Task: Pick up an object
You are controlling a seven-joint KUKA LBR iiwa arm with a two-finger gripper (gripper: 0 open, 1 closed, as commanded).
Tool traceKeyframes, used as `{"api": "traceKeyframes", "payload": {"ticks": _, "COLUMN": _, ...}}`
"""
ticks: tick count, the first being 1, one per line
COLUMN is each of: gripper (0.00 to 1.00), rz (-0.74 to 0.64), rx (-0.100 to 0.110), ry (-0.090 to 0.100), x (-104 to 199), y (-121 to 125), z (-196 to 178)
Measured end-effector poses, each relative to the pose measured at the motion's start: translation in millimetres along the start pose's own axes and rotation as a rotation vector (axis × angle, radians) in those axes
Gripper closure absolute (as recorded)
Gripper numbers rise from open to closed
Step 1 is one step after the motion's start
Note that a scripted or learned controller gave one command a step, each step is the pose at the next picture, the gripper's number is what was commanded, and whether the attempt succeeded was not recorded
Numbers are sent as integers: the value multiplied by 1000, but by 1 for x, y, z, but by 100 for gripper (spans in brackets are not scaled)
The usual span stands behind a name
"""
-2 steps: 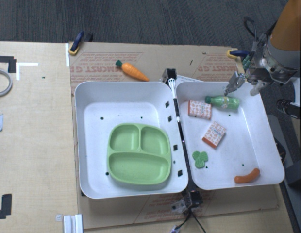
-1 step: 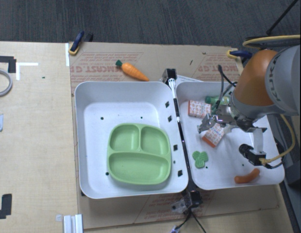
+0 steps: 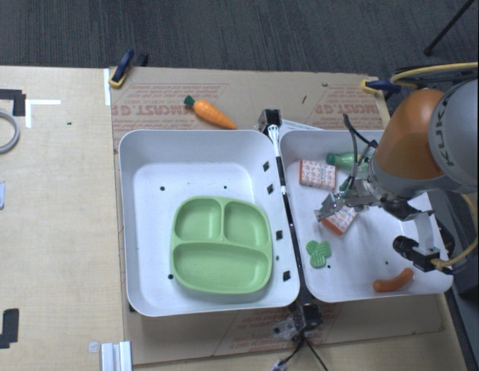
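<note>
camera view: gripper [image 3: 333, 208] low in right bin [image 3: 363, 280], apparently clamped on small red-white box [image 3: 340, 219].

My arm [image 3: 425, 141]: grey, with an orange band above the wrist.
Two shallow plastic bins [image 3: 195, 154]: plain white, black clips at the seam between them.
Divided three-section plate [image 3: 222, 244]: pale green all over.
Small clover-shaped toy [image 3: 318, 253]: darker green.
Small flat carton [image 3: 317, 174]: red and white print.
Second small carton [image 3: 340, 219], at 5 o'clock from the first: red-orange and white.
Bottle-shaped toy [image 3: 344, 159]: green.
Sausage-shaped toy [image 3: 393, 281]: orange-red.
Toy carrot [image 3: 211, 112]: orange, green top.
Cardboard sheet [image 3: 224, 95]: brown, faded red lettering.
Bench top [image 3: 50, 230]: light wood tone.
</note>
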State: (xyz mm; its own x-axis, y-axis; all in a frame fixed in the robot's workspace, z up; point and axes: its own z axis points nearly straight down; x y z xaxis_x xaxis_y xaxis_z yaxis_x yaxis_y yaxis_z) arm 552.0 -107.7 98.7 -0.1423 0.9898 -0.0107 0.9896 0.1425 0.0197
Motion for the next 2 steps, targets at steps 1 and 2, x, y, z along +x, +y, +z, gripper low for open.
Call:
{"api": "traceKeyframes", "payload": {"ticks": 1, "gripper": 100, "rz": 2, "rx": 0, "ry": 2, "x": 0, "y": 1, "z": -10}}
{"api": "traceKeyframes", "payload": {"ticks": 2, "gripper": 0, "rz": 1, "rx": 0, "ry": 2, "x": 0, "y": 1, "z": -10}}
